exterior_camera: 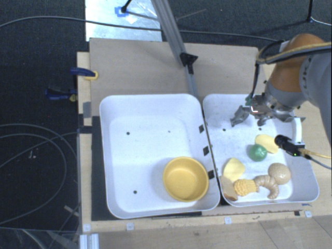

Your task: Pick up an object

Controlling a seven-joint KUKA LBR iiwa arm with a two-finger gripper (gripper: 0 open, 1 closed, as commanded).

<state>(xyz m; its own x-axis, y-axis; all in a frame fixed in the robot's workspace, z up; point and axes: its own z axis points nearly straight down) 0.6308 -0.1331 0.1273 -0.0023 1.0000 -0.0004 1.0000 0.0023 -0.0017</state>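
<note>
My gripper (250, 120) hangs over the far part of the right bin (220, 108), its two grey fingers (239, 118) spread open with nothing between them. Just below and right of it lie a pale yellow lemon-like piece (265, 141) and a green ball (256, 152). Nearer the front of that bin are a pale yellow wedge (234, 168), a knobbly yellow corn-like piece (245, 187), a tan mushroom-shaped piece (279, 173) and a tan curved piece (270, 185). A yellow bowl (185, 178) sits in the left bin (129, 123) at its front right.
A grey pole (171, 27) slants from the top down to the bins' far edge. A blue and yellow clamp (83, 73) grips the bench's left edge. A black fitting with a cable (288, 144) hangs off the wrist over the right bin.
</note>
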